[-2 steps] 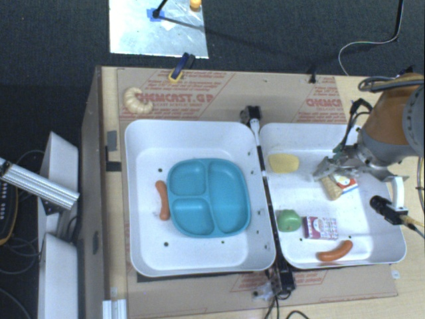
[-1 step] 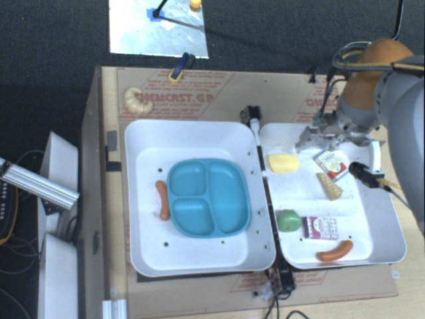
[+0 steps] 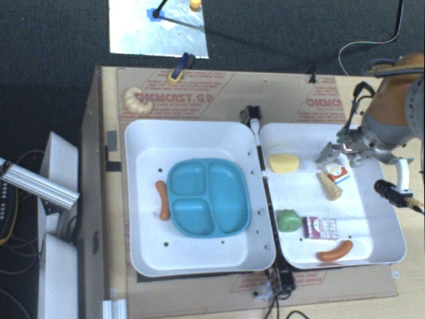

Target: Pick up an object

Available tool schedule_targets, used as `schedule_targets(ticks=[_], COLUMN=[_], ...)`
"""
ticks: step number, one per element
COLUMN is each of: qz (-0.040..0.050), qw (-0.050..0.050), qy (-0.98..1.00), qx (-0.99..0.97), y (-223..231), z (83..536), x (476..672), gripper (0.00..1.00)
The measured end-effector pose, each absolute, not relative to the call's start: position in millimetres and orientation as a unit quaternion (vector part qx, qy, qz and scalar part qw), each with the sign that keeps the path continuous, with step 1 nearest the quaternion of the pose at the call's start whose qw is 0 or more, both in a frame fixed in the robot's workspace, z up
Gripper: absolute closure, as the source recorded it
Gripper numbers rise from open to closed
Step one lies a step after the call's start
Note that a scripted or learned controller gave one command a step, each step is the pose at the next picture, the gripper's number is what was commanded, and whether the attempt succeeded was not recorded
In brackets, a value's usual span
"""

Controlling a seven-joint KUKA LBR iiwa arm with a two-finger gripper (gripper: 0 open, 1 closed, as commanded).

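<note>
My gripper [image 3: 334, 153] hangs over the upper right part of the right bin [image 3: 388, 234], just above a red-and-white carton [image 3: 339, 173] and a tan roll [image 3: 330, 186]. Nothing shows between the fingers. A yellow block [image 3: 283, 163] lies to its left. Lower in the same bin are a green ball [image 3: 288, 220], a small purple-and-white box [image 3: 321, 227] and an orange sausage [image 3: 334, 250].
The left bin [image 3: 143, 178] holds a blue divided plate [image 3: 208, 197] and an orange sausage [image 3: 163, 199] beside it. A divider with a black clamp [image 3: 253, 115] separates the bins. A pale ring-shaped toy [image 3: 137, 100] and a blue-yellow clip [image 3: 180, 67] lie on the cardboard behind.
</note>
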State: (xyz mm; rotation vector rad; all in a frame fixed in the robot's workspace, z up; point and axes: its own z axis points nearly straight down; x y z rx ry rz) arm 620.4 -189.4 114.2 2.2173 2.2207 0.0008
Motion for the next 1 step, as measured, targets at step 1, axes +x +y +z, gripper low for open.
schedule_targets(ticks=[1], qz=[0.0030], qw=[0.009], qy=[0.708], qx=[0.707], y=[-176.0], z=[90.6], x=[599.4], gripper=[0.00])
